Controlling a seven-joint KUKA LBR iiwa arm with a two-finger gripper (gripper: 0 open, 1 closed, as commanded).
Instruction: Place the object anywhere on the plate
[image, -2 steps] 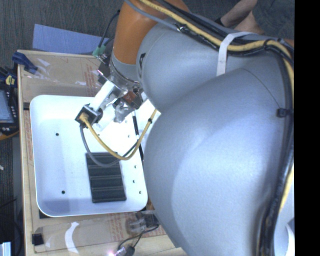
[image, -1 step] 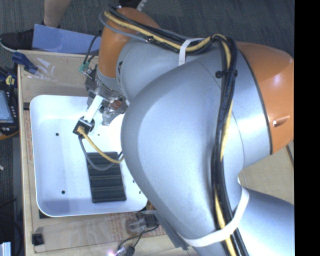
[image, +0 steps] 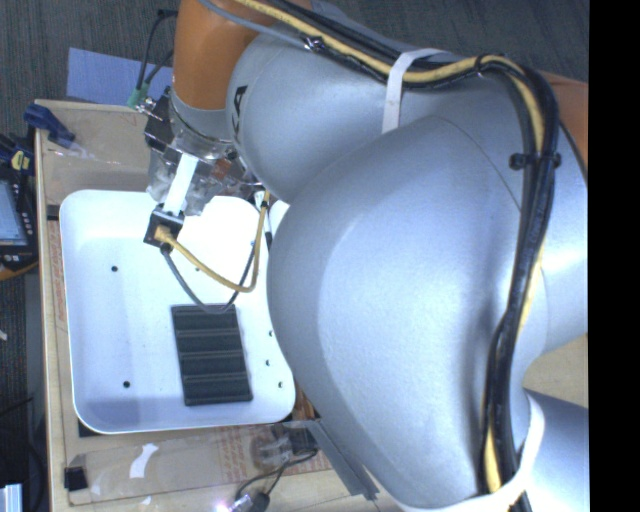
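A dark grey ribbed rectangular slab (image: 211, 354) lies flat in the near part of the left white bin (image: 100, 330). My gripper (image: 200, 188) hangs over the far end of that bin, below the orange wrist band, well apart from the slab. What lies directly beneath it is hidden by its own body. The grey arm covers the right side of the view.
A wooden bench (image: 90, 140) surrounds the bin. A blue clamp (image: 48, 124) sits at its far left corner and a dark device (image: 14, 220) at the left edge. Small fittings and a cable (image: 272, 448) lie along the near bench strip.
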